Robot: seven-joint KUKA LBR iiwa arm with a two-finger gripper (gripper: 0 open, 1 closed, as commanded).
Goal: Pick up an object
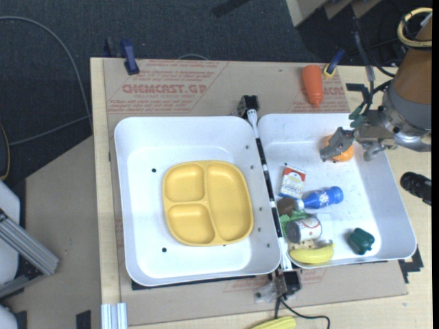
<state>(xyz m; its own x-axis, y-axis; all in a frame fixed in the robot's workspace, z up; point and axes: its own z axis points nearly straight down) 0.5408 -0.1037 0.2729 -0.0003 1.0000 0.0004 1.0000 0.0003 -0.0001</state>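
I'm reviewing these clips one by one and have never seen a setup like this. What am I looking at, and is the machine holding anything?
One camera looks down at a slant on a bench with two shallow white bins. The grey arm with an orange band is a robot reaching in from the right. Its gripper hangs over the right bin, with an orange object at its tip; a firm hold is unclear. That bin also holds a blue bottle, a small red carton, a can, a banana and a green object. The left bin holds a yellow divided plate. A carrot lies on the bench.

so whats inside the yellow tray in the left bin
Nothing shows inside the yellow three-compartment plastic tray: all three sections look bare. It lies flat in the left white bin, so the bin floor beneath it is hidden.
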